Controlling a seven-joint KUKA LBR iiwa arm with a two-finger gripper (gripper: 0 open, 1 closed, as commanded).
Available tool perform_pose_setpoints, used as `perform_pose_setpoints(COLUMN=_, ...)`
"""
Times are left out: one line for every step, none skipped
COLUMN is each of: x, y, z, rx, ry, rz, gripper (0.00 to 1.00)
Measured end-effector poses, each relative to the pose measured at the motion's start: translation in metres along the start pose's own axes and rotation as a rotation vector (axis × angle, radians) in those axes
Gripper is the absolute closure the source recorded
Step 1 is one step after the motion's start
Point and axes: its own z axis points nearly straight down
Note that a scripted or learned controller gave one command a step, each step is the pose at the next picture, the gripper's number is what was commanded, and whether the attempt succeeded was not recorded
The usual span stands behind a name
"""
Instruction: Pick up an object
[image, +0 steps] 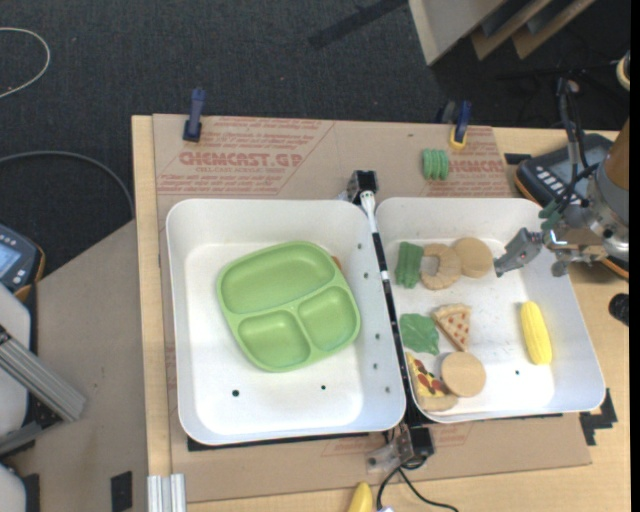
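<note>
The right bin (500, 212) holds several toy foods. A yellow corn cob (536, 332) lies near its right side. Two tan round cookies (473, 257) sit at the upper middle beside a green block (409, 265). A pizza slice (455, 325), a green leaf (418, 332) and a round tan disc (463, 375) lie lower left. My gripper (522, 250) hovers over the bin's upper right, just right of the cookies and above the corn, with nothing seen in it.
The left bin (190, 260) carries a green divided plate (290, 305). A small green ridged piece (435, 164) lies on the cardboard behind the right bin. Blue clamps (193, 113) hold the board's far edge. A black divider strip (378, 265) runs between the bins.
</note>
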Motion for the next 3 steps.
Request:
perform_pose_setpoints(x=0.039, y=-0.042, z=0.117, rx=0.010, ry=0.005, rz=0.000, gripper=0.00)
perform_pose_setpoints(x=0.055, y=-0.038, z=0.177, rx=0.002, ry=0.002, rz=0.000, gripper=0.00)
perform_pose_setpoints(x=0.056, y=-0.036, z=0.164, rx=-0.005, ry=0.001, rz=0.001, gripper=1.00)
